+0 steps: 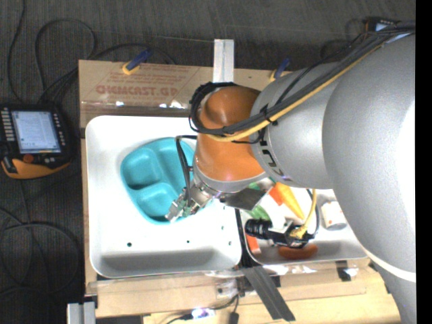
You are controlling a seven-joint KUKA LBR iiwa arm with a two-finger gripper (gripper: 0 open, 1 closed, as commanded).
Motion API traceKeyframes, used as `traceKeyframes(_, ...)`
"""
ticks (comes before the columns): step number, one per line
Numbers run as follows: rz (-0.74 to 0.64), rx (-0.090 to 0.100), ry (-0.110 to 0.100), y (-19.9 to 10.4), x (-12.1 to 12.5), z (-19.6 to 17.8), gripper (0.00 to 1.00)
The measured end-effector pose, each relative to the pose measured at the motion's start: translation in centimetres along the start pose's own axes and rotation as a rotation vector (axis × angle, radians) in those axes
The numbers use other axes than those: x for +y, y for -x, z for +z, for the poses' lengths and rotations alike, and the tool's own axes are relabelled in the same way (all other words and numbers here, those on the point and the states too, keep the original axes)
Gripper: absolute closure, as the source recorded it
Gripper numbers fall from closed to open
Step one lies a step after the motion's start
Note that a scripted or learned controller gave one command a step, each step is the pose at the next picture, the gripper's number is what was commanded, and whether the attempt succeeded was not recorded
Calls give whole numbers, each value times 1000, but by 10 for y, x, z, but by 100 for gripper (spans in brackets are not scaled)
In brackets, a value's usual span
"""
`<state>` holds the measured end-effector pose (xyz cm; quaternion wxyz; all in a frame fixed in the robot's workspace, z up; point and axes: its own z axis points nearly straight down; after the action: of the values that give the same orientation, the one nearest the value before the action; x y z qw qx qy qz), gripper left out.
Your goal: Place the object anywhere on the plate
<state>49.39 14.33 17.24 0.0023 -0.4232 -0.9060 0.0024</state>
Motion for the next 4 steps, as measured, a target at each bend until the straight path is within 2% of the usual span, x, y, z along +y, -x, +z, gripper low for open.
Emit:
traceKeyframes(1,-167,-3,3,50,59,-28,100)
traceKeyframes(2,-217,0,0,-72,45,69,100)
traceKeyframes(3,-179,-4,3,45,48,27,100)
traceKeyframes(4,-179,-3,2,45,48,27,0)
